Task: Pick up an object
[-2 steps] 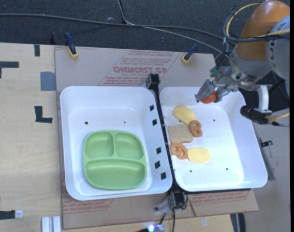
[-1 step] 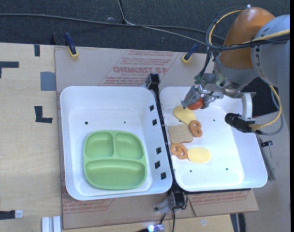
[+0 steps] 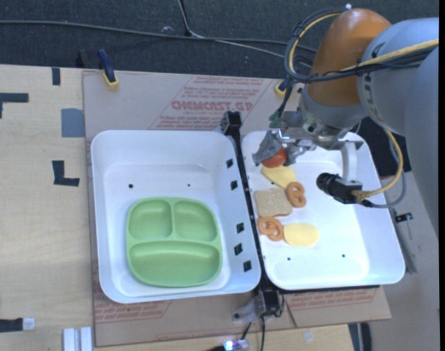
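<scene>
1 fixed overhead camera, slanted down, 2 bins (image 3: 105, 196) framed

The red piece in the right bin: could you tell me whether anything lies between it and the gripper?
Nothing visible does. The gripper is right over the red piece at the back of the right bin. The yellow piece touches its near side, and the pretzels and bread lie nearer the front.

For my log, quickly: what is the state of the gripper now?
Gripper: low in the right bin, at a red object; open, shut or holding cannot be told.
</scene>
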Controlling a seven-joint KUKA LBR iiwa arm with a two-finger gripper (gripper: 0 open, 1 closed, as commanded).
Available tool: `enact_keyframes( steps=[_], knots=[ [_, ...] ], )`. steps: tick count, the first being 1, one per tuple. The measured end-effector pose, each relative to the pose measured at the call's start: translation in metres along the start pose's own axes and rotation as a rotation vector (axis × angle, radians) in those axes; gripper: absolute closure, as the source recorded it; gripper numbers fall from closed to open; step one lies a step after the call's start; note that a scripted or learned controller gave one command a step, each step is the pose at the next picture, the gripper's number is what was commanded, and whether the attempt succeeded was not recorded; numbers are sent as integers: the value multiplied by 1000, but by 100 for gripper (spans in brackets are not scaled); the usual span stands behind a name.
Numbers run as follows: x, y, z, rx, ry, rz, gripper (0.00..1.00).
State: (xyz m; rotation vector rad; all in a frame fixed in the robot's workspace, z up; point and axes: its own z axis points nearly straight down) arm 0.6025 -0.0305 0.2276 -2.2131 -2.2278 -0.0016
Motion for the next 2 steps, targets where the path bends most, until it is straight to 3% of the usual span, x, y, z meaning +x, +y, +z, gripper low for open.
enact_keyframes(
  steps=[2],
  knots=[
    [112,-30,-13,2,0,-1,100]
  ],
)
